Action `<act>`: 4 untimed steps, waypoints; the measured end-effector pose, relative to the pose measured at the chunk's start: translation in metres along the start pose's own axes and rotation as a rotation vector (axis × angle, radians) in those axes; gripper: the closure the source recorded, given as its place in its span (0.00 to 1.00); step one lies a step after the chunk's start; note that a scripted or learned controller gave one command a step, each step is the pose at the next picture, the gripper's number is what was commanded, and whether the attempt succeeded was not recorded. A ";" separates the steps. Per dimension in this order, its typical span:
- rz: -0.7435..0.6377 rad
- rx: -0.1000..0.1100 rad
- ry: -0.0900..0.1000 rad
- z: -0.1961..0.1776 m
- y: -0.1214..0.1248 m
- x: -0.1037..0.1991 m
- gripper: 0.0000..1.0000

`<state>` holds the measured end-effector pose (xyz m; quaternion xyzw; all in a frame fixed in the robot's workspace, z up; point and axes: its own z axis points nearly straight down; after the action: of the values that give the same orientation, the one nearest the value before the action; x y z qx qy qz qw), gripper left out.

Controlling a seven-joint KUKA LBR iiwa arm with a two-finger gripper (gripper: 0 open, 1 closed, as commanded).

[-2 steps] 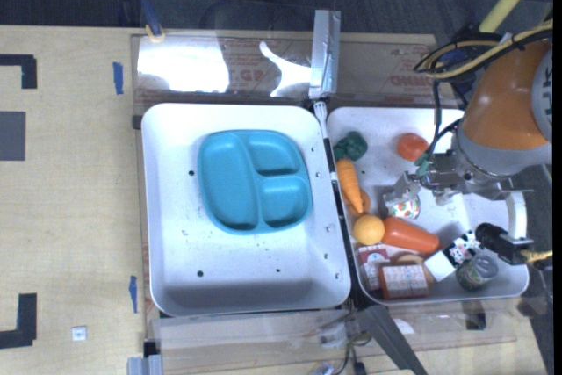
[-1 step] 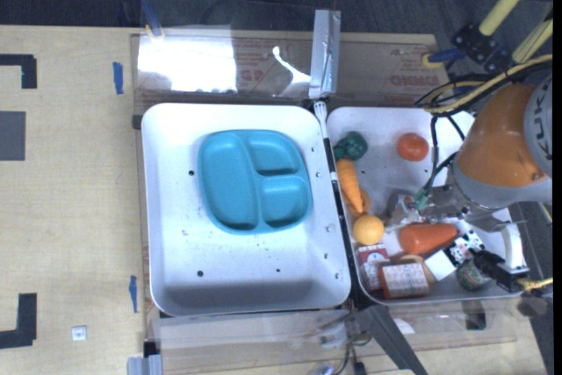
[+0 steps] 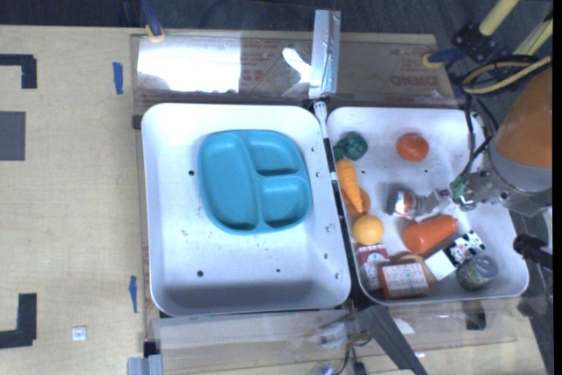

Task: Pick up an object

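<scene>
Approach step, nothing lifted yet. Gripper [image 3: 436, 199] low in right bin [image 3: 378, 120], at 3 o'clock of the bin's centre, just above the red pepper [image 3: 429, 233] and beside a small can [image 3: 403, 204]. State of the fingers: cannot tell. Next: descent, closure on one item, straight lift. Carton [image 3: 403, 277] label at 6 o'clock unreadable.
</scene>
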<state>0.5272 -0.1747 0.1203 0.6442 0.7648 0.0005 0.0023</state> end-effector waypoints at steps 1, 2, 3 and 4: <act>-0.255 -0.002 0.003 0.033 -0.020 -0.002 0.00; -0.148 -0.002 0.000 0.034 0.031 -0.025 0.00; -0.155 0.001 0.003 0.033 -0.047 0.006 0.00; -0.017 -0.002 0.002 0.034 0.030 0.022 0.00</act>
<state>0.5532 -0.1485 0.0867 0.6377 0.7703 0.0019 0.0023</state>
